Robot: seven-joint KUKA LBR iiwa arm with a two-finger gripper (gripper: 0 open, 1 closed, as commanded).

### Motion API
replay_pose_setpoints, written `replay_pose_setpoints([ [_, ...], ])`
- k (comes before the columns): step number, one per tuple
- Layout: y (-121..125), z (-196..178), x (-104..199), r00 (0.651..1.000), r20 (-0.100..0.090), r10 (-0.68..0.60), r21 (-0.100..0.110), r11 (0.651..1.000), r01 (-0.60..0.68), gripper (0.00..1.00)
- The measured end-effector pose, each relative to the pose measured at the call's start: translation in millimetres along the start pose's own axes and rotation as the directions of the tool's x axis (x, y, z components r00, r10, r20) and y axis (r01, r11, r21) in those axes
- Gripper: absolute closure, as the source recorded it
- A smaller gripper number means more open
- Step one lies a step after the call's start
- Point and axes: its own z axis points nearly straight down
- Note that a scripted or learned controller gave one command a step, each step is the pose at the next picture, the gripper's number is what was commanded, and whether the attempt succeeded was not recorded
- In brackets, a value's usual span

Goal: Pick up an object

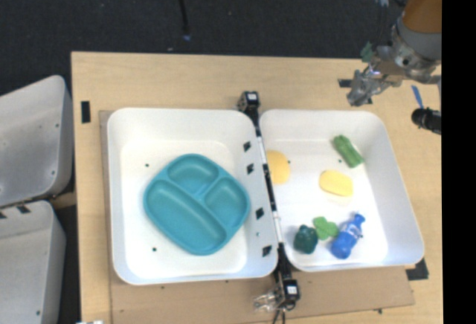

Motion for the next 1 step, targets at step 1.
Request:
replay_pose_setpoints([
  [1, -6.0, -5.6, 55.1, 1.0, -0.002, -0.005, 0.007, 1.0, 0.005, 1.0],
])
